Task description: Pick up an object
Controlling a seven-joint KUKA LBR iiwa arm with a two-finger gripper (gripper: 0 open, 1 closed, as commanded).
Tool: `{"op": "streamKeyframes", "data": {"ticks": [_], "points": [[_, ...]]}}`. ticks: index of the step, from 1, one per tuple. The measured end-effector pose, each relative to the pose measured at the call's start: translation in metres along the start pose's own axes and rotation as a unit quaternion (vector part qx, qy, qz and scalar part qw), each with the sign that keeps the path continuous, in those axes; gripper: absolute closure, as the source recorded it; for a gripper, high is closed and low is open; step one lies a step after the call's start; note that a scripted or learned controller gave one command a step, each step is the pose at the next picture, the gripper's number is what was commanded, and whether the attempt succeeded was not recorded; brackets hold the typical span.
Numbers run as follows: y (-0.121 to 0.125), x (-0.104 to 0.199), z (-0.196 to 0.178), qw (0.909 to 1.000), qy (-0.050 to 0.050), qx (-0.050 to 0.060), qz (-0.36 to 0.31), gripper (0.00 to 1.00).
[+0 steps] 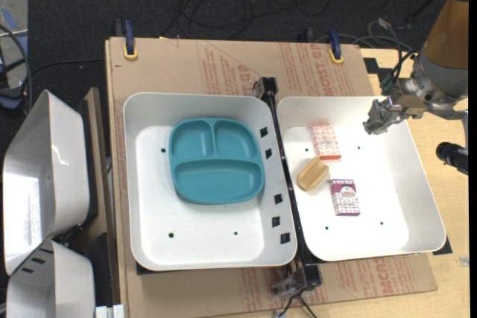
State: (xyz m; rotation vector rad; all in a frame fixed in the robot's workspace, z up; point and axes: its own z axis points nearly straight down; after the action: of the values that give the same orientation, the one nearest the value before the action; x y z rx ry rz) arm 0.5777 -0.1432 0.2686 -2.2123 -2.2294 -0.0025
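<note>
Three small things are lying in the right bin (417, 197): a pink box (326, 141), a tan sponge-like block (313, 175) just below it, and a dark red box (345, 197) near that, and none is being lifted yet. The pincer (377, 120) is hanging over the bin's top right part, apart from them all. It is carrying nothing, and I cannot tell how wide it is, so the whole pick looks left to do.

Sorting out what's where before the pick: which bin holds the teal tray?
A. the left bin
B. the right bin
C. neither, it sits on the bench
A: the teal tray lies flat inside the left bin, while the right bin holds the small items.
</note>
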Motion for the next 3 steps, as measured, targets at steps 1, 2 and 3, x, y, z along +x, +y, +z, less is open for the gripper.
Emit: {"op": "streamKeyframes", "data": {"ticks": [1, 2, 3], "points": [[0.008, 0.064, 0.006, 1.0, 0.0, 0.0, -0.001, 1.0], [0.006, 0.12, 0.021, 1.0, 0.0, 0.001, 0.0, 1.0], [0.014, 0.164, 0.033, 1.0, 0.0, 0.001, 0.0, 1.0]]}}
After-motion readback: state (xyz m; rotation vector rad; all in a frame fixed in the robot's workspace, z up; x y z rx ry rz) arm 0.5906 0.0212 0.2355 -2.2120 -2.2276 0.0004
